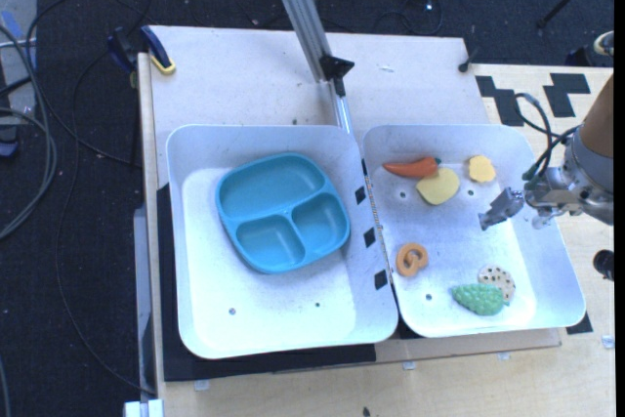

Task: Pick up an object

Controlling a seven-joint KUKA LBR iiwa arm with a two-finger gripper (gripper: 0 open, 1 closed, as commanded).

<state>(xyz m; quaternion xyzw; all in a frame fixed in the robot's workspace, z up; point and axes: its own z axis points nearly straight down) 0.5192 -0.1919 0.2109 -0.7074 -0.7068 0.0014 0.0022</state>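
The right bin point(547, 249) holds several small toy foods. A red-orange carrot point(410, 167) lies at its back, with a yellow piece point(438, 187) just in front of it and a smaller orange-yellow piece point(480, 170) to the right. A pretzel point(412, 259) lies near the bin's left wall. At the front, a spotted cookie point(498, 279) touches a green leafy piece point(478, 299). My gripper point(501, 208) hangs over the right half of this bin, to the right of the yellow piece and behind the cookie. Nothing shows in its grasp.
The left bin point(195, 308) holds a blue divided plate point(283, 212). A slanted metal pole point(303, 5) comes down to the back edge between the two bins. The arm's wrist point(576, 181) reaches over the right bin's right rim.
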